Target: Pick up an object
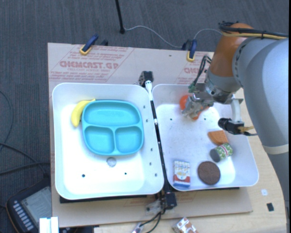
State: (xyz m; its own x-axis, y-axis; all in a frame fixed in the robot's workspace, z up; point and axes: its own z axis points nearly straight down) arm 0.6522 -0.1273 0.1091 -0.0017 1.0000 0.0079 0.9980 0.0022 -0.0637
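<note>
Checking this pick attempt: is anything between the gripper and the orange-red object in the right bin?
Nothing visible. The gripper is right at the orange-red object near the right bin's back edge, partly covering it. The other items lie toward the bin's front, away from it.

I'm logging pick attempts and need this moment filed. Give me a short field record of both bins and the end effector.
left bin: blue divided tray, banana at the tray's left edge
right bin: orange-red object, orange cracker, small can, brown round disc, small box
end effector: low over the right bin's far end, at the orange-red object
grasp: cannot be confirmed
</note>
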